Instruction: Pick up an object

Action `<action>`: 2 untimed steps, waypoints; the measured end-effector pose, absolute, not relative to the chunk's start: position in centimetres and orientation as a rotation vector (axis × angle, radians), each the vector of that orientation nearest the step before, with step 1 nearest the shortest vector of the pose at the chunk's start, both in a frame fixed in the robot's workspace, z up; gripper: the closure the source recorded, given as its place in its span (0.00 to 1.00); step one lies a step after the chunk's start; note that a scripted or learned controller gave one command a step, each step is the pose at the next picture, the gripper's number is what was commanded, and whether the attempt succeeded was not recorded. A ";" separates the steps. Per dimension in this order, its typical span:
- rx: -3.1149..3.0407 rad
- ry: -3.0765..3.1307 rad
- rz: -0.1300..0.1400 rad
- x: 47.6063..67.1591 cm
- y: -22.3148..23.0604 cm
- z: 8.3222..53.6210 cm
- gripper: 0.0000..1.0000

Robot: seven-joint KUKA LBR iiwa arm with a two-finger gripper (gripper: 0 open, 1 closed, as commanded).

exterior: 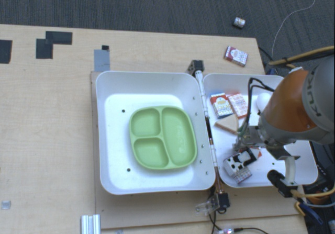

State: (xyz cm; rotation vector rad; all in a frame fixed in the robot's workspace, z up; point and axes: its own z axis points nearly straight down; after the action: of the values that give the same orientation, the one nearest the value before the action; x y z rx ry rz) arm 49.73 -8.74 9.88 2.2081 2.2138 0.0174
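Over the right-hand shallow white bin (pixel 310 173) hangs the grey arm with its orange band (pixel 285 106), wrist turned down toward the bin's near-left corner. Below it sits the gripper (pixel 242 158), low among the clutter there; whether it is open or closed I cannot tell, since the wrist body covers much of it and what shows is a dark tangle.

Just beneath the gripper, against the bin's near-left corner, lies a small black-and-white patterned block (pixel 236 167) — it looks like the likeliest target, though nothing shows it lifted or clasped. Toward the bin's far-left corner lie two small red-and-white printed packets (pixel 229 104) side by side, and a thin tan stick (pixel 226 127) lies slantwise between them and the gripper. A pale rounded object (pixel 261 101) sits near the far edge, half covered by the arm.

The left-hand white bin (pixel 107 123) carries a light green plastic plate with three compartments (pixel 163 137) at its middle, well apart from the arm.

Judged from this, the pick is at the reaching or closing stage: the arm is down at an object, but no grasp is confirmed, and the lift remains to be done.

Much of the right bin's middle and right side is hidden by the arm, and the block's exact shape is hard to make out.
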 end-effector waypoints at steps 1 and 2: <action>2.208 2.214 0.017 49.7 -8.7 9.9 0.00; 2.206 2.214 0.022 49.9 -8.7 10.9 1.00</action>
State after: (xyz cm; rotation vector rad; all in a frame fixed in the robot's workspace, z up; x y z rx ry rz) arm 49.89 -8.67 10.93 2.2056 2.2141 0.0217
